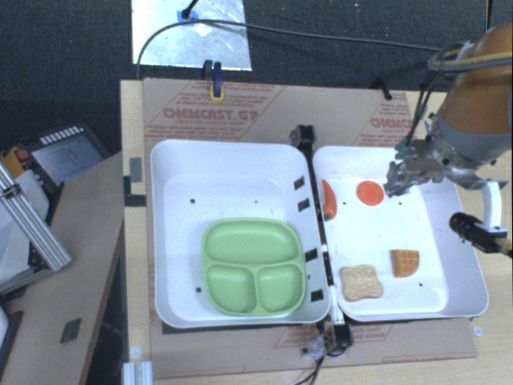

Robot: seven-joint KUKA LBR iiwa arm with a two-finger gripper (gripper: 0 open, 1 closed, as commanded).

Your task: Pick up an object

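Observation:
In the right bin [461, 295] lie a round red-orange disc [369, 192], an orange carrot-shaped piece [329, 200] against the left wall, a tan bread-like slice [361, 282] and a small orange waffle square [405, 262]. My gripper [396, 186] hangs over the bin's back part, just right of the red disc, pointing down and left. Nothing shows between its tips.
The left bin [172, 175] holds a green three-compartment plate [253, 265]. A black divider clip strip [309, 207] runs between the bins. The arm's grey and orange body [477, 95] reaches in from the upper right. A cable [321, 34] crosses behind the bench.

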